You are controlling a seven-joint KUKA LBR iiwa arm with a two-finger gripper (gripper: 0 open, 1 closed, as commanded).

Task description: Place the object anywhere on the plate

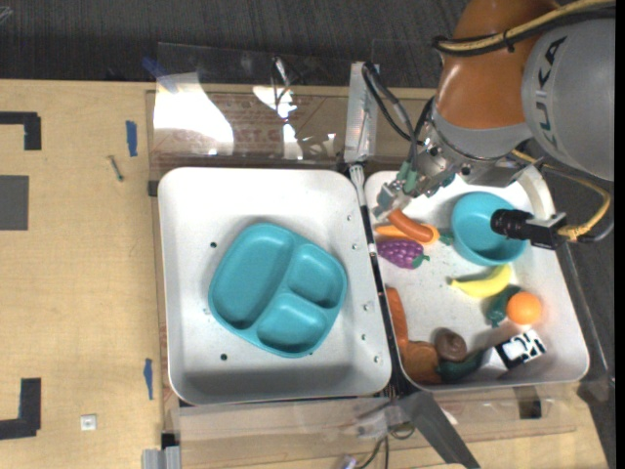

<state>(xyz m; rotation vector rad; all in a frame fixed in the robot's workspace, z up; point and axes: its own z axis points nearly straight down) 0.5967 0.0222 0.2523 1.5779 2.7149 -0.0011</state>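
1. I am watching the claw hanging over the far left corner of the right bin; I cannot tell whether it is released or clenched, and I am seeing nothing between its tips.
2. Just below the claw, the carrot is lying on the bin floor, with the purple grapes touching it on the nearer side. I am judging the carrot to be the likeliest pick, though the task is not naming one.
3. I am expecting it to handle as light, stiff, smooth plastic, apt to roll or slip. I am planning to take it across its thick middle, with the jaws square to its length.
4. The blue plate is sitting well to the left of the claw, in the left bin.
5. To the claw's right, the blue bowl is crowding the approach; the banana and orange are lying farther off.
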